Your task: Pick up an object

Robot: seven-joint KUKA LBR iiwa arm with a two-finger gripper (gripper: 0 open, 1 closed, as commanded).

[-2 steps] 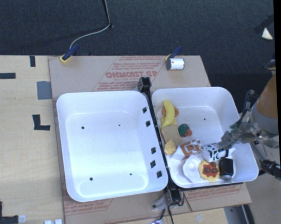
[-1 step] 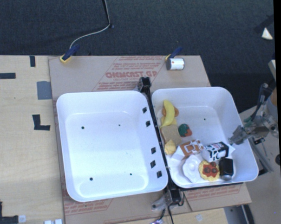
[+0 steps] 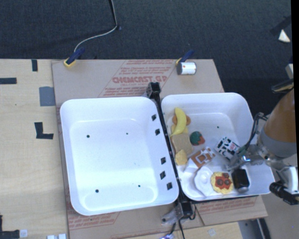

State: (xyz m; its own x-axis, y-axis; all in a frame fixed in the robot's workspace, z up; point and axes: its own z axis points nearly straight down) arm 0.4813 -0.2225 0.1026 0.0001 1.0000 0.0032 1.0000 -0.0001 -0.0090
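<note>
Banana (image 3: pixel 179 121) and other small objects lie in right bin (image 3: pixel 238 103).

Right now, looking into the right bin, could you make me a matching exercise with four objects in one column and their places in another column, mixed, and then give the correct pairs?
Objects:
1. banana
2. green ball
3. black-and-white block
4. pizza toy

Places:
A. near the front edge of the right bin
B. toward the arm's side, beside the gripper
C. near the middle, just right of the banana's lower end
D. against the divider next to the left bin

Pairs: 1-D, 2-C, 3-B, 4-A
</note>
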